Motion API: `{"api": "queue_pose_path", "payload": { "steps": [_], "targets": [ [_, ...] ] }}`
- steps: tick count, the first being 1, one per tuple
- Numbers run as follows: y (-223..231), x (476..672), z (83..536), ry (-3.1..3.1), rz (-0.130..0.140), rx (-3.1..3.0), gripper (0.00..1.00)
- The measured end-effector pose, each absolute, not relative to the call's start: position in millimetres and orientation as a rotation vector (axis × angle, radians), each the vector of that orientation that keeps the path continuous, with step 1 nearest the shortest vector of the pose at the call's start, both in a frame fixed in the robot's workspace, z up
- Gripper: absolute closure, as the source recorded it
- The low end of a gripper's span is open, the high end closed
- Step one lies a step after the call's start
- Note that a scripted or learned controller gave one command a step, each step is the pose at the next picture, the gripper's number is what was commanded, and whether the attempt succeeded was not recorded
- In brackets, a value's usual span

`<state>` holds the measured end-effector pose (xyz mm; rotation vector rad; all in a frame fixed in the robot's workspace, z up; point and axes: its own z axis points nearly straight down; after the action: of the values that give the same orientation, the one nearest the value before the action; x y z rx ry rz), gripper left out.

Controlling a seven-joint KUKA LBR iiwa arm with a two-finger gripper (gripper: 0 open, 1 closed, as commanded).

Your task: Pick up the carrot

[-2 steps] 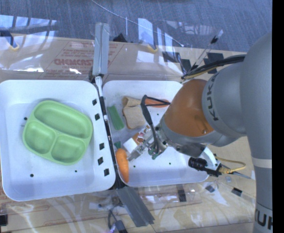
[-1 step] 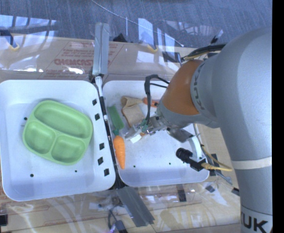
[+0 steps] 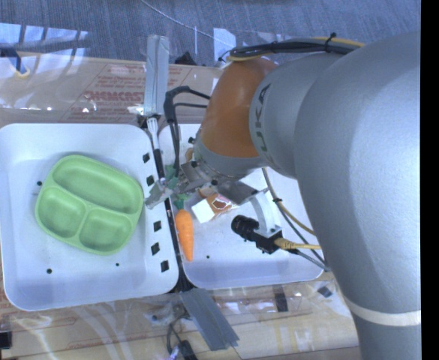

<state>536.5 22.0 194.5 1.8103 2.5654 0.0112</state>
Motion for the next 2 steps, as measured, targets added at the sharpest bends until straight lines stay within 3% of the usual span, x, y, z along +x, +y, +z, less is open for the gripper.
{"api": "queue_pose_path", "payload": {
  "steps": [1,2],
  "targets": [
    [-18.9,499.4,191.5,2.694,-0.002,1.622,0.0],
    [-17.2,500.6,201.2,2.702,-0.002,1.61,1.0]
  ]
}}
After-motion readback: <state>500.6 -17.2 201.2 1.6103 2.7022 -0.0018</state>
